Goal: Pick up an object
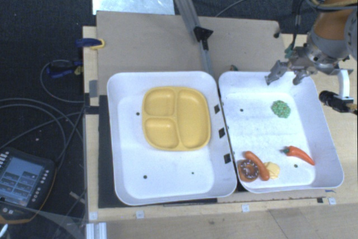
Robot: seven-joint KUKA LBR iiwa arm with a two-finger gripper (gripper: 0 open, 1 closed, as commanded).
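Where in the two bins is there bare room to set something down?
The right bin has bare floor in its middle, between the broccoli and the carrot. The left bin is bare in front of the yellow plate. Crowded: the right bin's near corner, with donut, sausage and a yellow piece.

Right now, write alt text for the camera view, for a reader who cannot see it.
A grey robot arm's open gripper hovers at the right bin's far edge, holding nothing. That bin holds a green broccoli piece, an orange carrot, a sausage and a doughnut; the left bin holds a yellow divided plate.
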